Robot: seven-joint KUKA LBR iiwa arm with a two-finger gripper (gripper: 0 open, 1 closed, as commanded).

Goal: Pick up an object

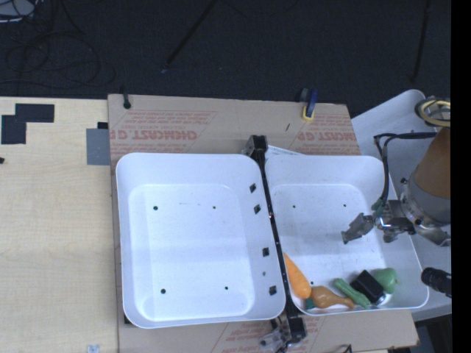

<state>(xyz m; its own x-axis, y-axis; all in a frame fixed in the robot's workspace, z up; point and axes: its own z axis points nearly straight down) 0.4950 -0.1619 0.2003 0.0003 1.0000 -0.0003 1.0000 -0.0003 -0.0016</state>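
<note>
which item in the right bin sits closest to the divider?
The orange carrot-shaped piece, lying against the bin's left wall beside the divider. The tan piece, green pieces and black block lie further right.

You have two bins side by side on a board [221,127]: left bin [132,197], right bin [331,169]. In the right bin's near corner, a carrot [296,276] lies against the divider wall, other small toys [364,287] just right of it. Gripper [359,229] hangs over that bin's right half, behind them.
</note>
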